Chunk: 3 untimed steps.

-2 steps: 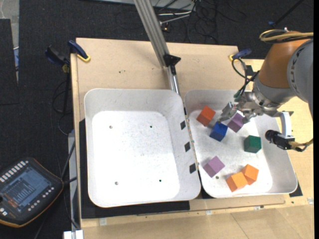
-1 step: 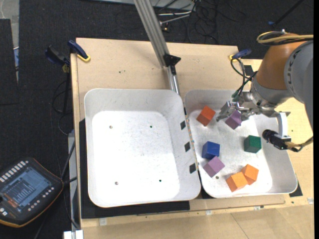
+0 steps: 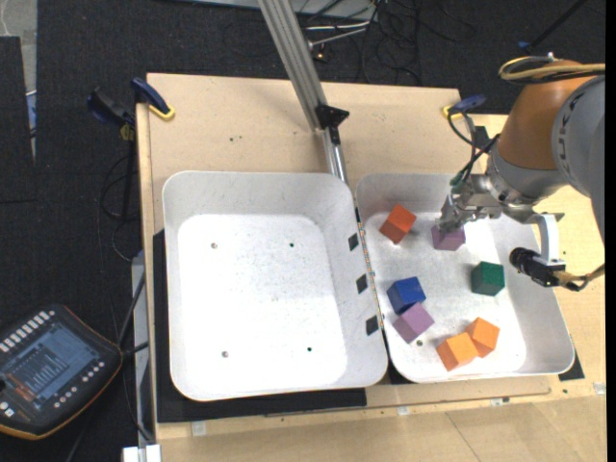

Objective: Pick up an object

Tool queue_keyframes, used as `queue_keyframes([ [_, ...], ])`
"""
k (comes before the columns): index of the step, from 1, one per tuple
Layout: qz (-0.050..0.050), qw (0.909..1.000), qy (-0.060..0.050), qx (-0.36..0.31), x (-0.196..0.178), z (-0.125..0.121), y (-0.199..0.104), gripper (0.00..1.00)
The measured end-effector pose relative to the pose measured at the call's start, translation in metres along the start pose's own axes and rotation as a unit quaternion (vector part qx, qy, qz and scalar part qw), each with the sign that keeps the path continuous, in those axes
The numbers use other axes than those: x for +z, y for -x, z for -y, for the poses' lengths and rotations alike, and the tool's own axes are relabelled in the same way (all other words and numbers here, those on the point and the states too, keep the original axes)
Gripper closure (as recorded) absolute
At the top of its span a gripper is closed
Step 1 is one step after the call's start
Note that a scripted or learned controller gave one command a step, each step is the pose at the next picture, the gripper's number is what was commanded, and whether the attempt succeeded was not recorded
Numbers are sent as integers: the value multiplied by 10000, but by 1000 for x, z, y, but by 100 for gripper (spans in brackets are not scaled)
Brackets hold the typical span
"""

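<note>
Overhead, the bench carries two shallow white bins side by side, and the grey arm with its orange band reaches in from the right over the right bin. Its gripper hangs low near that bin's far edge, directly above and touching a light purple block; whether it is open or closed on the block cannot be told from this angle. An orange cube lies just left of the purple block, near the bin's far left corner. A green cube sits toward the right wall, apart from the rest. A blue cube rests close to the left wall, touching a second purple block just nearer the front. Two orange blocks lie together by the front edge. The left bin shows a speckled floor. A teach pendant lies off the bench's left front corner.
</note>
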<state>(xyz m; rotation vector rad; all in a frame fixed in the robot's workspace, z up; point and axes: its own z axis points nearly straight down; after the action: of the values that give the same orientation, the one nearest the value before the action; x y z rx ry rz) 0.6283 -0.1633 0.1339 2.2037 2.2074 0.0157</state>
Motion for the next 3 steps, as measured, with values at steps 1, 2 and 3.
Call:
queue_keyframes([
  [1,-31,10000,-81,-1,-55,-10,8,100],
  [2,-30,10000,-76,-5,-105,-13,9,100],
  [3,-33,10000,-81,-6,-145,-15,9,100],
])
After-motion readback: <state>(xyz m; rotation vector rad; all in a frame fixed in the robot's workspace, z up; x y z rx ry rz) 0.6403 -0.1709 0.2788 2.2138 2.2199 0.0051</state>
